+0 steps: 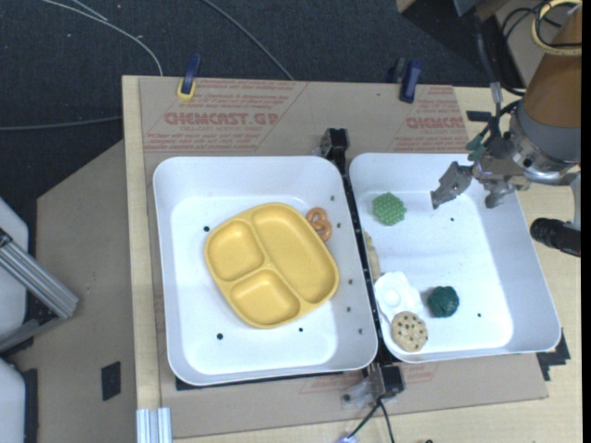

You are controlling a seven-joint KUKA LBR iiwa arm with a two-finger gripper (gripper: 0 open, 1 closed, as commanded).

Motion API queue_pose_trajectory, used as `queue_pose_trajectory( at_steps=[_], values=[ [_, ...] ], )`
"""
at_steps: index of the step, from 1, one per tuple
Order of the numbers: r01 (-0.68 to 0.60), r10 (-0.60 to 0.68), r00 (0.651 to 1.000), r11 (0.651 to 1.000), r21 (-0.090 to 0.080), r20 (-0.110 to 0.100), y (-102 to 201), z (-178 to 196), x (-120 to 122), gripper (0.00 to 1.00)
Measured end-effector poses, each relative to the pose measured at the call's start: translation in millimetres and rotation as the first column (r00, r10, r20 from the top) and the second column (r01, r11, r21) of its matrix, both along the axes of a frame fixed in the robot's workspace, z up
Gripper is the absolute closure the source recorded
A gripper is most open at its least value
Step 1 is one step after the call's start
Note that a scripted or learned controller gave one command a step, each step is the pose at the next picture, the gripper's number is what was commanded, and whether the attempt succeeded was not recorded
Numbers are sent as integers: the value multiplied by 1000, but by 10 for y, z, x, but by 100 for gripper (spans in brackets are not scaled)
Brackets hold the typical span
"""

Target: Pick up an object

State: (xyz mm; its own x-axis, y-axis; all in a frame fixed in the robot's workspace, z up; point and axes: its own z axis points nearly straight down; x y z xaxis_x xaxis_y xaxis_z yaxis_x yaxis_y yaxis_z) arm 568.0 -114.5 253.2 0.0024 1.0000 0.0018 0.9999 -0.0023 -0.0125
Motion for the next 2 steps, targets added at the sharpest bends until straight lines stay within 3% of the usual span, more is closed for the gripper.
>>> queue_pose_trajectory(
  at_steps=[1,2],
  values=[
    [-2,2,1000,1000,-2,11,1,58,21,0],
    [-2,2,1000,1000,0,5,68,-547,-29,0]
  ],
)
